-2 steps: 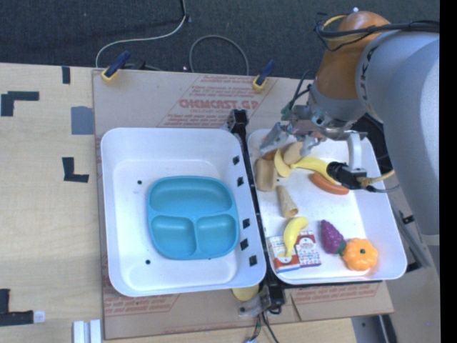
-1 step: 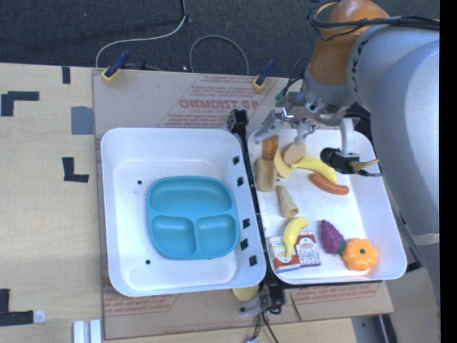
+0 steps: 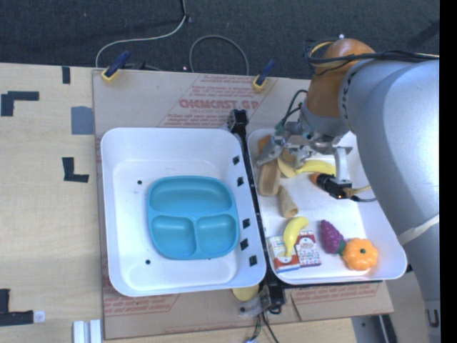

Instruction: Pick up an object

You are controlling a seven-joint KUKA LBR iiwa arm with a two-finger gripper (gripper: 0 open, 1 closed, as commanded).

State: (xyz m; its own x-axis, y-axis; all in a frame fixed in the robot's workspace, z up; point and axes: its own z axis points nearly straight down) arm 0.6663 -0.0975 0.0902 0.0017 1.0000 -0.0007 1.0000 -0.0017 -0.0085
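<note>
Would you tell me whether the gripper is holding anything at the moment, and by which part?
It cannot be told: the gripper is low in the right bin among a banana and tan pieces, grasp hidden.

Position: one fixed camera, mounted above the tabletop [image 3: 43, 191].
Facing: downward at a slant, so the far edge with dark carpet sits at the top of the frame.
Distance: middling; both white bins fit whole, the left bin [image 3: 121, 156] near the centre and the right bin [image 3: 378, 227] toward the right.
Arm entry: the grey arm [image 3: 400, 127] comes in from the right and looms large, being nearer the lens than the bins.
Framing: bare wood fills the left third; cardboard [image 3: 207, 106] underlies both bins.
</note>
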